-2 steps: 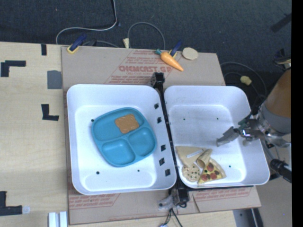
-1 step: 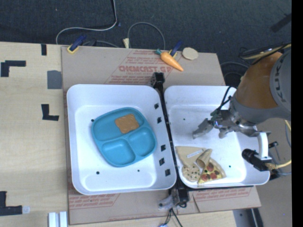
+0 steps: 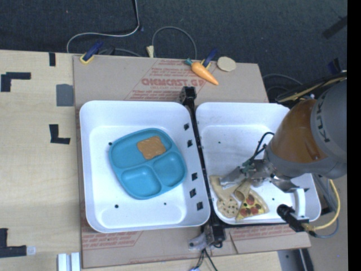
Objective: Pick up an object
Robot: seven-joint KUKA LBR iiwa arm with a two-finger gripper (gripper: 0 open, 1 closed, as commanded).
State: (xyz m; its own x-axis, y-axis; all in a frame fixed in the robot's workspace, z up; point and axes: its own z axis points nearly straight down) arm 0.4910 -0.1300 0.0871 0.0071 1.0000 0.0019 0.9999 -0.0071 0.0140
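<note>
From above, the bench carries a cardboard sheet (image 3: 169, 81) with two white bins set side by side on it. The left bin (image 3: 93, 168) holds a blue tray (image 3: 148, 165) with several compartments, lying at a slant near the bin's middle. A tan cracker (image 3: 152, 147) sits in the tray's upper compartment.

The right bin (image 3: 237, 114) holds the food toys, all at its near edge. A pizza slice (image 3: 251, 206) with red and yellow topping lies close to the front wall. Touching it on the left is a pale cookie (image 3: 225, 199) with dark specks, lying flat near the divider between the bins.

The arm (image 3: 307, 140) enters from the right and leans down over the right bin, its orange band above the wrist. The gripper (image 3: 241, 176) is low, just above the cookie and the pizza slice, with its grey fingers (image 3: 228, 179) pointing left toward the divider. They lie over the toys, but I cannot tell how far apart they stand or whether anything is caught between them.

Behind the bins, on the cardboard's far edge, lie a toy carrot (image 3: 203, 73) and, just to its right, a pale disc (image 3: 227, 64). Cables (image 3: 135, 16) loop across the dark floor beyond.
</note>
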